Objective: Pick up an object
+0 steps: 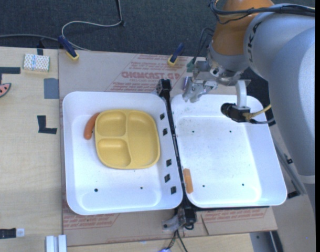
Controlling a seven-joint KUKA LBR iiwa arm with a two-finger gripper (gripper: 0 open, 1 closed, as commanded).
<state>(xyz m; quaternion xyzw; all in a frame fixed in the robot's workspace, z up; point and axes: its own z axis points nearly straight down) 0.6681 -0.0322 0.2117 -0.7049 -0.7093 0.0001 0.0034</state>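
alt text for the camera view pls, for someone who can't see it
A grey robot arm reaches in from the right, its gripper above the far edge of the right white bin, holding nothing visible. The left bin holds a yellow divided plate and an orange carrot; another carrot lies in the right bin.

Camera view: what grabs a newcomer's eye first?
The yellow divided plate in the left bin, an orange carrot-like piece touching its left edge. Next, the grey arm with its orange band over the right bin, gripper at its far left corner.
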